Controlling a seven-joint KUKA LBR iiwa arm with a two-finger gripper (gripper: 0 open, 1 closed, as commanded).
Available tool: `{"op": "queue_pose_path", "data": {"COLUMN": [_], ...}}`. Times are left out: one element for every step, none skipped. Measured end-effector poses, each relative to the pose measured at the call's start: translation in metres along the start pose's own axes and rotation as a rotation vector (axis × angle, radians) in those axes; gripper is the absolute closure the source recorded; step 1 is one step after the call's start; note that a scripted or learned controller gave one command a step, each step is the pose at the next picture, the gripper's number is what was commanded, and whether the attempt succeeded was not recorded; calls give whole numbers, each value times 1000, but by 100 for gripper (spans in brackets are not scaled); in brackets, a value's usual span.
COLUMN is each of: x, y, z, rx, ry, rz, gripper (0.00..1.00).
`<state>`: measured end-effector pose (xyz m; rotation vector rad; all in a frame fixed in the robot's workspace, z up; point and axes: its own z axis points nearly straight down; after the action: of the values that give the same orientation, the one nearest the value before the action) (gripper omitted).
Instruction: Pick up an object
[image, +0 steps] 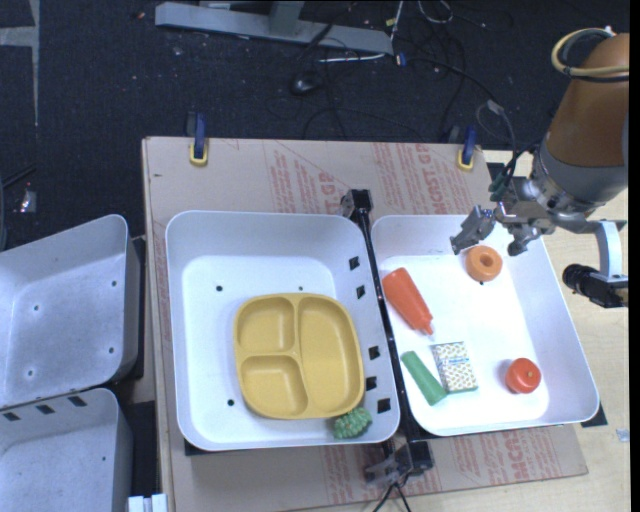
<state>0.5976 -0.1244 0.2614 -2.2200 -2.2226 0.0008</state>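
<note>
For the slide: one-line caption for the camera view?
Hand above orange ring in right bin; yellow divided plate in left bin.

I see dark speckled floor (90, 80) behind the surface (270, 175); black cables (340, 65) trail beside a grey bar (270, 25); two clamps (199, 140) grip the board's far edge; spare white bins (60, 300) sit left.

Arm (588, 110) enters from upper right, orange band up top, wrist angled down-left. Gripper (492, 236) hangs low, fingers spread apart.
</note>
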Motion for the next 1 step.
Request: {"op": "queue_pose_path", "data": {"x": [-1], "y": [-7], "z": [46], "rx": [4], "ry": [0], "rz": [2], "gripper": [0]}}
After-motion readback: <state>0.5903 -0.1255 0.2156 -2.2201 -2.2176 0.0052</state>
